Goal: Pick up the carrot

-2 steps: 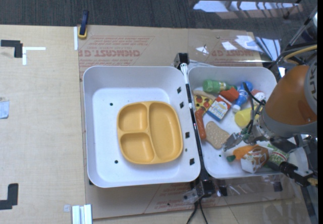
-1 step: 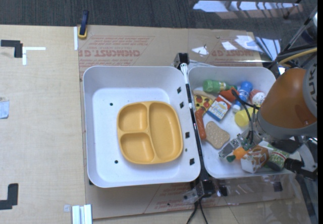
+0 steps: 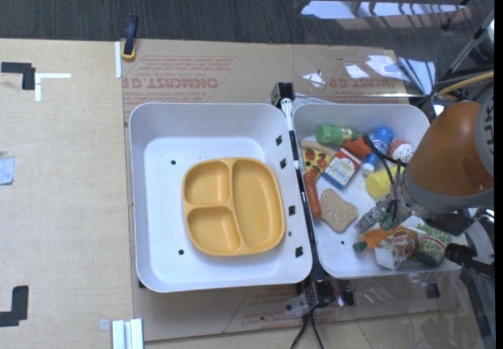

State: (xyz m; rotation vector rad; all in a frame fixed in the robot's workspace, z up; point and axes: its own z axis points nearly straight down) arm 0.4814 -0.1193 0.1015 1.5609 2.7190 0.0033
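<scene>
My gripper (image 3: 383, 218) hung low over the right bin (image 3: 339, 261), near its front right corner, and whether it was spread or pressed together I cannot tell. The carrot (image 3: 375, 236) lay just below the gripper's tip, orange with a green end pointing left, against a white carton (image 3: 399, 249). A slice of toast (image 3: 339, 210) lay just to the left. The left bin (image 3: 157, 206) held a yellow divided plate (image 3: 233, 206)
</scene>
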